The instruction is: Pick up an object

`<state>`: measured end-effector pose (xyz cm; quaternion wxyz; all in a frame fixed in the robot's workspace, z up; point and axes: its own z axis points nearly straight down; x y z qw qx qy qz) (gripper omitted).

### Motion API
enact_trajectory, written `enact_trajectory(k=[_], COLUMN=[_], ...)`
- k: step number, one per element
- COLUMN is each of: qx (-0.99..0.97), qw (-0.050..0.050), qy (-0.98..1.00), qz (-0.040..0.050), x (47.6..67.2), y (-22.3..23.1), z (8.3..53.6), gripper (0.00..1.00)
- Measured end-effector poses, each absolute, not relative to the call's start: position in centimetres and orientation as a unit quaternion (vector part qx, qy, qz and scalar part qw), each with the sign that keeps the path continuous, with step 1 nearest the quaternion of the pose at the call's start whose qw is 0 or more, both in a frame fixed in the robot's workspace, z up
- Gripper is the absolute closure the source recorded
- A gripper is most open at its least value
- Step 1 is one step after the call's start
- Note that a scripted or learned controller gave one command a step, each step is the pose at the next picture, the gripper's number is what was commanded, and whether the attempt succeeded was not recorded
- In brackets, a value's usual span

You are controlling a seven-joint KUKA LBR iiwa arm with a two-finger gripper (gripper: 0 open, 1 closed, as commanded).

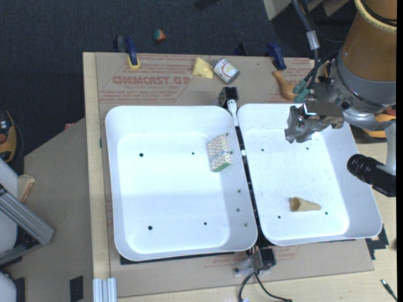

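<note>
Camera view: your gripper (298, 133) hangs over the right bin's (352, 228) upper left part; whether it is released or clenched, you cannot tell. A tan wedge (305, 204) lies low in that bin. A patterned box (219, 153) sits in the left bin (119, 168).

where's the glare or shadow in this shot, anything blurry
Camera view: the left bin glares bright across its lower floor, with soft shade in its upper half; the gripper looks slightly blurred and casts little shadow on the right bin.
</note>
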<state>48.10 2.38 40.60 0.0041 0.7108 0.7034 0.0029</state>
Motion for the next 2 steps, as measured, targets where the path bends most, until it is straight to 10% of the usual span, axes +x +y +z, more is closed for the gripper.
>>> enact_trajectory(k=[2], qx=[0.706], qw=[0.001], qy=[0.708], qz=[0.0016], x=[47.9], y=[9.7], z=[38.8], gripper=[1.00])
